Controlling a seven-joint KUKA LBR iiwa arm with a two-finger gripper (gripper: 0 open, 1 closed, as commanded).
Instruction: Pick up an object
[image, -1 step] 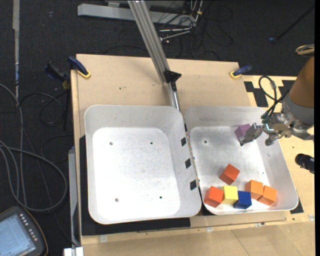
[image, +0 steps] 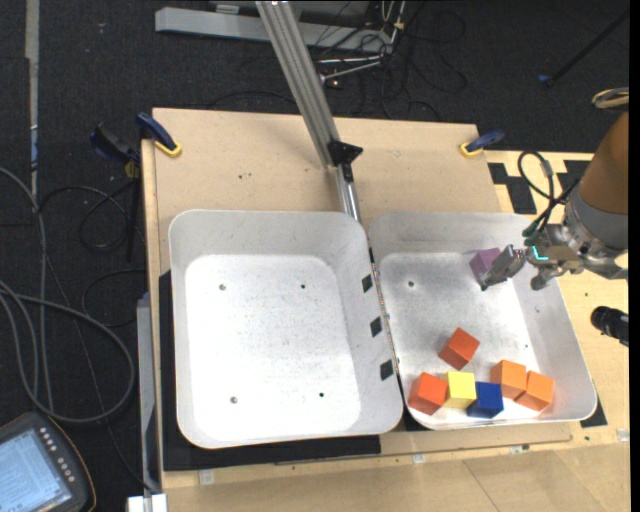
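1. Gripper (image: 503, 267): over right bin (image: 420, 290), upper part; fingers clamped on purple block (image: 486, 262).
2. Purple block: raised, tilted; roughly cubic, long axis unclear.
3. Six blocks (image: 476, 380): near front rim, well apart.

We can't really tell if the gripper (image: 503, 268) is actually pinching the purple block (image: 486, 262) at its tip, and behind it the arm (image: 608, 195) gets chopped off by the frame edge.
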